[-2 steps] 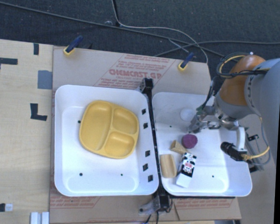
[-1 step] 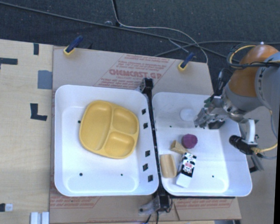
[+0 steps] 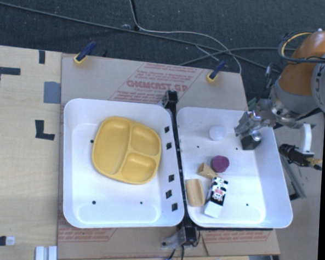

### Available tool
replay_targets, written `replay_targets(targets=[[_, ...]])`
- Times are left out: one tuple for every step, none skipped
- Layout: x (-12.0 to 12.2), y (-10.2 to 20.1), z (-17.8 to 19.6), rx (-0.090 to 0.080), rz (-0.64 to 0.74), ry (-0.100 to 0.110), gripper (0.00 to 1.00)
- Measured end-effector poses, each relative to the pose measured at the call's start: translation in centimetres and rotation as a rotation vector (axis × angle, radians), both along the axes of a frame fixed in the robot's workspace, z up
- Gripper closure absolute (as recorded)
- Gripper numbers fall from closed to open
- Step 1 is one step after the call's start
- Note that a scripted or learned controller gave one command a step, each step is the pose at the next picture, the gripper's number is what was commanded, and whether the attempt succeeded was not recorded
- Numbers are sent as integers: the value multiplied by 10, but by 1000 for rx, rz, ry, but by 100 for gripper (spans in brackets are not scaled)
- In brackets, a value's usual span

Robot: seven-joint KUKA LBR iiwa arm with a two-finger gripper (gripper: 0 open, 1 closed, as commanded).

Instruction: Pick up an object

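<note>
The milk carton [image 3: 216, 196] lies flat at the front of the right bin [image 3: 272, 213], just beside the tan block [image 3: 194, 192], below the purple ball [image 3: 220, 163]. Your gripper [image 3: 250, 135] hovers at the bin's far right corner; whether it's clenched or released, I can't tell. The carton's long axis runs near-to-far, slightly tilted, so come down squarely across its narrow width.
</note>
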State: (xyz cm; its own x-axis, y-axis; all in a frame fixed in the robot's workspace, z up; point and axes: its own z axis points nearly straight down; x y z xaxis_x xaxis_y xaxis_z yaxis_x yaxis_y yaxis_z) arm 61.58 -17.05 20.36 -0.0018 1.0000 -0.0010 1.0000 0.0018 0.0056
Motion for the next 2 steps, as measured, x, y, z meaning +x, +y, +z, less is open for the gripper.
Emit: replay_targets(targets=[[1, 1, 28, 1, 0, 3, 100], [-20, 52, 17, 2, 3, 9, 100]])
